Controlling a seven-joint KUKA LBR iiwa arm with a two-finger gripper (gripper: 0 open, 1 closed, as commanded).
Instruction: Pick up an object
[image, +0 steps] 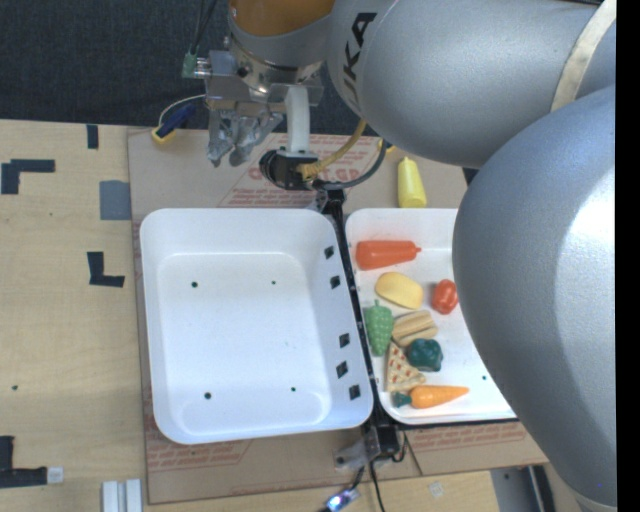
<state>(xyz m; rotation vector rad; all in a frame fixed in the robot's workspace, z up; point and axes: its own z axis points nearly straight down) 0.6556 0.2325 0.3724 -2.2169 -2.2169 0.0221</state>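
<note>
The grey arm (520, 200) fills the right side and top of the view, its orange band at the upper edge above the wrist. Under it the counter (60, 330) carries a brown board with two white bins side by side. The left bin (160, 240) is the wider one in view; the right bin (480, 395) is partly covered by the arm. The pincer (236, 140) hangs beyond the far rim of the left bin, over the brown board, and with nothing seen between its fingers; whether they are spread or closed cannot be told. The objects lie well apart from it, in the right bin: a red sausage (386, 253), a yellow lemon-like piece (399, 290), a small red piece (445, 296), a green cob (379, 328), a tan bread piece (414, 326), a dark green piece (425, 353), a waffle wedge (400, 372) and an orange carrot (436, 396). A yellow bottle (411, 183) lies on the board beyond that bin.
</note>
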